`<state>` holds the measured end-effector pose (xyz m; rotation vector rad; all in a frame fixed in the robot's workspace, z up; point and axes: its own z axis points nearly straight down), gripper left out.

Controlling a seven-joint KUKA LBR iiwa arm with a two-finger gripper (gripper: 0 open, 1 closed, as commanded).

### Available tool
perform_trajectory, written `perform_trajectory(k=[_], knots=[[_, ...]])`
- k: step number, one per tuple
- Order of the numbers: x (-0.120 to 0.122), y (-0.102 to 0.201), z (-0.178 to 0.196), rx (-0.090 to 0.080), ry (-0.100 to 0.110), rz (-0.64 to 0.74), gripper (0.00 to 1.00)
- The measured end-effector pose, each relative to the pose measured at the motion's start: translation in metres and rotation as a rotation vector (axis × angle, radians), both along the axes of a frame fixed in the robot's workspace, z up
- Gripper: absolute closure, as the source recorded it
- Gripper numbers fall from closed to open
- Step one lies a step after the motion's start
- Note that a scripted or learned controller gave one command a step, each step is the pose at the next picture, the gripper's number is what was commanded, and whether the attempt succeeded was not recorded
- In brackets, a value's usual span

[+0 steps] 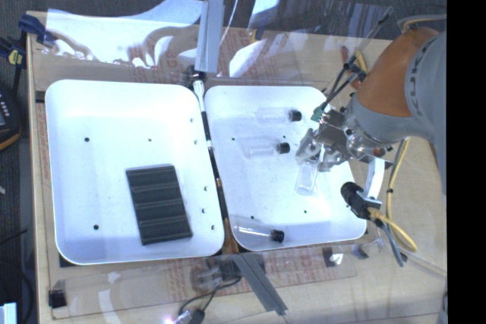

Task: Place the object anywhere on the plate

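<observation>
Left bin (76, 110), holding a dark ribbed plate (158, 204) toward its near edge, with bare floor all around it. Right bin (235, 110): arm (399, 87) reaching in from the right, gripper (319, 159) clasping a clear vial (307, 177); three more vials (267, 148) lie left.

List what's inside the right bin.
Right bin holds clear black-capped vials: one, another, one by the near wall. Gripper covers a patch near a fourth.

Dark ribbed rectangular plate (158, 204), lying flat in left bin, slightly angled. Clear vials with black caps in right bin: one (278, 116) near top, another (265, 149) mid-bin, third (256, 230) along the bottom edge.
</observation>
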<state>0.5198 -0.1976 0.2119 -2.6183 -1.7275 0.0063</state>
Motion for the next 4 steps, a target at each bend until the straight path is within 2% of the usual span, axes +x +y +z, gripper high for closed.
perform_trajectory(k=[1,2,3,4], knots=[[0.063,0.074,-0.09,0.002,0.001,0.173,1.0],[-0.032,0.105,-0.121,0.001,-0.001,0.051,1.0],[0.017,0.092,-0.121,-0.001,0.0,-0.463,1.0],[0.088,0.102,-0.121,-0.002,0.001,-0.491,1.0]])
